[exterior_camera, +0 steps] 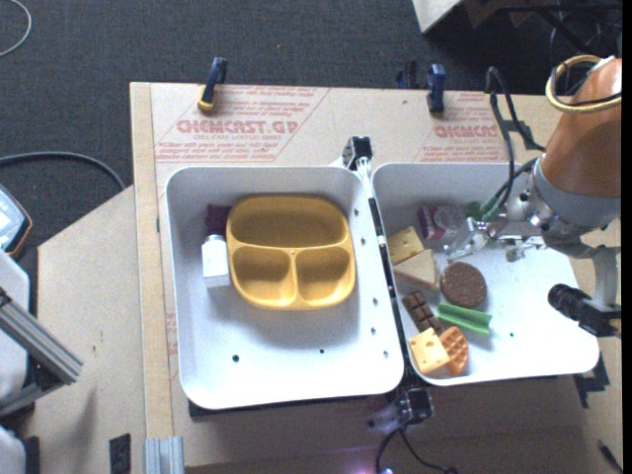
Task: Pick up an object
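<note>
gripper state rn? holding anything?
Gripper: low over the right bin, near the brown round patty. Open or closed cannot be told, and nothing is seen held.

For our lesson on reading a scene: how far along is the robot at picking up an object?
Done: the arm has reached over the right bin. In hand: the hand sits low beside the purple piece, above the brown round patty; nothing visibly lifted. Left: gripping and raising an item. The green stick and waffle lie on the bin floor.
</note>
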Controlling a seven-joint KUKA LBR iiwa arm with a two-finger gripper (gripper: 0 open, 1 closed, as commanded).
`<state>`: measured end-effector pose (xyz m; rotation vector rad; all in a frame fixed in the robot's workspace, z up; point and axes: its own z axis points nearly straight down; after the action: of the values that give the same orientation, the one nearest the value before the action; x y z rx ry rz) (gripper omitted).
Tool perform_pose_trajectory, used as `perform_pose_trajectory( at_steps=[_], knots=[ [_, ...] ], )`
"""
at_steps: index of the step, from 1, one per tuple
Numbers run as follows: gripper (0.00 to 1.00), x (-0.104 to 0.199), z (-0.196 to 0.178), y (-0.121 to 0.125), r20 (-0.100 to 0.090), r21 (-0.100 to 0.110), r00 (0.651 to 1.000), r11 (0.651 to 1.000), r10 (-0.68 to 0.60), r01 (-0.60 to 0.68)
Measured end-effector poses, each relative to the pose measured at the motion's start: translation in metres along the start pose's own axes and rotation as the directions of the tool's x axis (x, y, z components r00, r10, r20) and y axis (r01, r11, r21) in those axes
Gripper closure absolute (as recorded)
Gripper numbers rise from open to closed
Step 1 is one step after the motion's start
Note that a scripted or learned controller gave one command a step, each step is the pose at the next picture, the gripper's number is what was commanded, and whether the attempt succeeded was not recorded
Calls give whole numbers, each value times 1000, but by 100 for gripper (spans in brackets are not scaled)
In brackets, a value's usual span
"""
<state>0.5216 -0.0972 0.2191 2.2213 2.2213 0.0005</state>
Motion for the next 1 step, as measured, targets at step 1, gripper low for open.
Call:
perform_pose_trajectory(
  at_steps=[1],
  knots=[
    [0,3,64,-1,-3,10,1000,1000,1,0]
  ],
)
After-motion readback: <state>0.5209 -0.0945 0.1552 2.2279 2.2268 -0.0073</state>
